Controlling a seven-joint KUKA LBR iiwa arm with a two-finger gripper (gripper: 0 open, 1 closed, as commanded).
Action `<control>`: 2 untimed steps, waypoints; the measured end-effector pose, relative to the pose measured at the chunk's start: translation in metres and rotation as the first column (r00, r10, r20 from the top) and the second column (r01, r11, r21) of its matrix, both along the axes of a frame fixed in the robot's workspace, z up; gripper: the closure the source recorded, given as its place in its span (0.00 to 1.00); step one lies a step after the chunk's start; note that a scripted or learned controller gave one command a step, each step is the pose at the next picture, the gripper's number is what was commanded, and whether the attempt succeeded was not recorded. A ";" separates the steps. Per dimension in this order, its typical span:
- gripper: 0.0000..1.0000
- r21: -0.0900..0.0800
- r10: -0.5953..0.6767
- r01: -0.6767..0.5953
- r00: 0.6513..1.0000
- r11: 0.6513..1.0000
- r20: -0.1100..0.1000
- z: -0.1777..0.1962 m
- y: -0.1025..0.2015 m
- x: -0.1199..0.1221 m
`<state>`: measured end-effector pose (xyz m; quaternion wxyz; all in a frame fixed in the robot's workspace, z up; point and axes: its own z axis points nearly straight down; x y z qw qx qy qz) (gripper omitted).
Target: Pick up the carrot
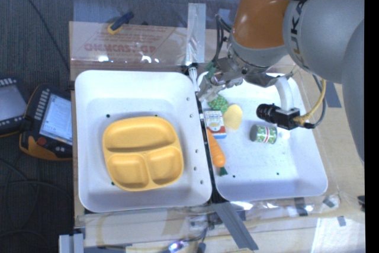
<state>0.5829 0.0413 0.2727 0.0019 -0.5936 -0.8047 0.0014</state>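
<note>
The carrot [217, 151] is orange with a green stem end and lies along the left wall of the right bin [284, 178], pointing toward the front. The arm's gripper [211, 80] hangs over the back left corner of that bin, well behind the carrot, above the green item. A small carton [214, 122] lies between the gripper and the carrot's upper end.
A yellow divided plate [143, 151] sits in the left bin [95, 98]. In the right bin are a green bumpy item [218, 103], a pale yellow lemon-like fruit [234, 116] and a small can [264, 133] on its side. A black camera unit [277, 114] juts from the arm.
</note>
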 end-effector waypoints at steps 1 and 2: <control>1.00 -0.001 -0.280 0.280 0.960 0.960 -0.003 -0.092 0.015 -0.007; 1.00 -0.007 -0.624 0.624 0.782 0.782 0.003 -0.042 -0.017 -0.053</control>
